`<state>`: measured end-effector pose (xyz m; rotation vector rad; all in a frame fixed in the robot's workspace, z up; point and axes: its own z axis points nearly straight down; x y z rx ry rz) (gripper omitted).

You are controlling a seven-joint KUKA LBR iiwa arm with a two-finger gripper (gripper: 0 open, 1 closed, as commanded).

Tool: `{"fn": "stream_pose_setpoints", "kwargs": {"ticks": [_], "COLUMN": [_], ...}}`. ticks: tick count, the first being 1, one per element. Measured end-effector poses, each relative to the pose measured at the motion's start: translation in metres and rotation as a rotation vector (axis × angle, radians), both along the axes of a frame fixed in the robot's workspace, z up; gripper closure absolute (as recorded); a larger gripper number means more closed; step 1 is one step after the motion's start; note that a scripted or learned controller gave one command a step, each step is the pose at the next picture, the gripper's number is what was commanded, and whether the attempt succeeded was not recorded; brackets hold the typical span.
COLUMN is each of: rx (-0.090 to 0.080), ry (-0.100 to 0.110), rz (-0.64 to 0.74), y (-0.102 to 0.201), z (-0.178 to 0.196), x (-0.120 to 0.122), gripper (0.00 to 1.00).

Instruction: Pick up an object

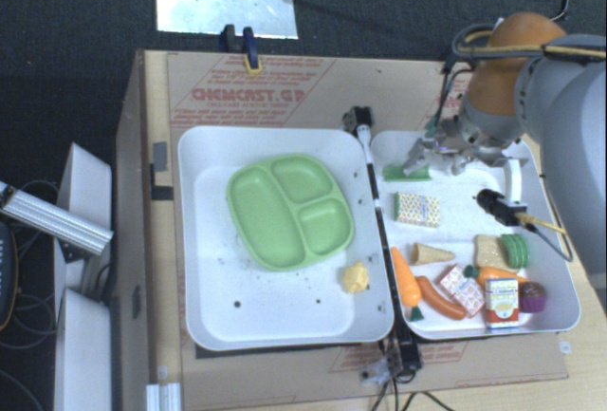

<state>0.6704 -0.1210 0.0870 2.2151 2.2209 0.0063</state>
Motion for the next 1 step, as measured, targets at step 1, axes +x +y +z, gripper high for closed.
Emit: {"fn": "stream_pose_setpoints", "kwargs": {"ticks": [1], "rx": [-0.001], "ry": [0.0], "rz": [0.0], "y": [0.0003], "z": [0.0], "x": [0.0], "gripper": [0.0]}}
